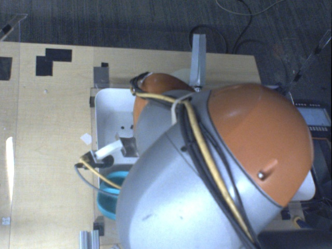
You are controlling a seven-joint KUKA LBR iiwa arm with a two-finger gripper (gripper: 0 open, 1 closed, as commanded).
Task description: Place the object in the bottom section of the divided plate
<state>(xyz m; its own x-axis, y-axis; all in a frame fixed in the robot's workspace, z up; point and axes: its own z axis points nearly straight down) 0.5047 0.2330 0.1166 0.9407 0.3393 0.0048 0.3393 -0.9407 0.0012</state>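
Blue plate (110, 197) is peeking out at the near left, mostly hidden under the big grey arm (171, 201). Gripper (124, 145) is hanging over the white bin (106, 108); can't tell its state, or spot the object.

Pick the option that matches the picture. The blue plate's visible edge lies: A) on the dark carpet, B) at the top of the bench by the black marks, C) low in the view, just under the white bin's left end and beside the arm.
C: the blue plate peeks out below the white bin, beside the grey arm.
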